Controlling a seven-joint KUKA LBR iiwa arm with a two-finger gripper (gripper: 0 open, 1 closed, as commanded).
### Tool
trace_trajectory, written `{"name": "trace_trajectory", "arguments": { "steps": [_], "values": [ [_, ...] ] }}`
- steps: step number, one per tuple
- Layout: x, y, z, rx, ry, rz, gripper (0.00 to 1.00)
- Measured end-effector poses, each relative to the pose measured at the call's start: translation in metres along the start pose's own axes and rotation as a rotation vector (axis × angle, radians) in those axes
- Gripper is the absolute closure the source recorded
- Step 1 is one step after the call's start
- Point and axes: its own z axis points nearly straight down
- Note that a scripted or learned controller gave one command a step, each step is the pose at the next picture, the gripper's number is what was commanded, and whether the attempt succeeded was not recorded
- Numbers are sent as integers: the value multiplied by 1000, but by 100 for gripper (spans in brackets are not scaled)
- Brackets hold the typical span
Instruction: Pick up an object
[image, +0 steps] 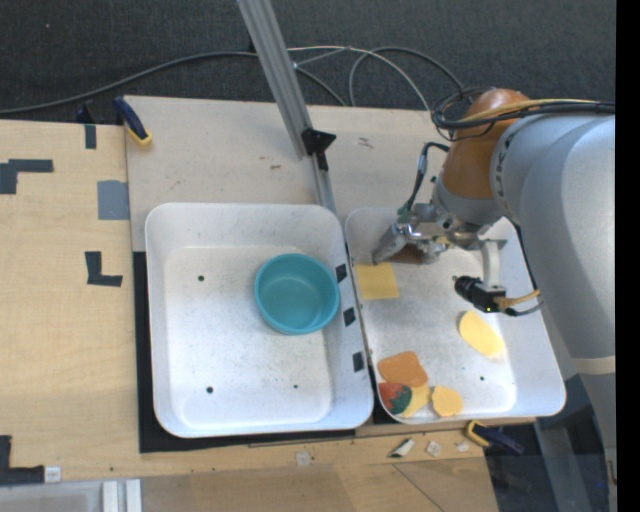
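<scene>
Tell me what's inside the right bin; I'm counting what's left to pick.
In the right bin: a yellow square, a yellow oval, an orange piece, a multicoloured piece, a small yellow piece. The arm covers its far corner.

Pale wooden surface (60, 300) stretches wide, two white bins side by side on it: left bin (180, 400) at centre, right bin (530, 395) touching it at 3 o'clock. Grey tape patches (112, 198) sit at 9 o'clock, cables (370, 65) trail at 12.

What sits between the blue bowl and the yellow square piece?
In the camera view, between the blue bowl and the yellow square run the two bins' adjoining rims, left bin and right bin, with small black clips on them; otherwise bare bin floor.
</scene>
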Motion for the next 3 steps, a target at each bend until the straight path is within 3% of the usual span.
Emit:
{"name": "trace_trajectory", "arguments": {
  "steps": [1,3],
  "values": [
    [2,-2,-6,8,4,-1,100],
    [15,-11,-103,2,6,0,100]
  ]
}}
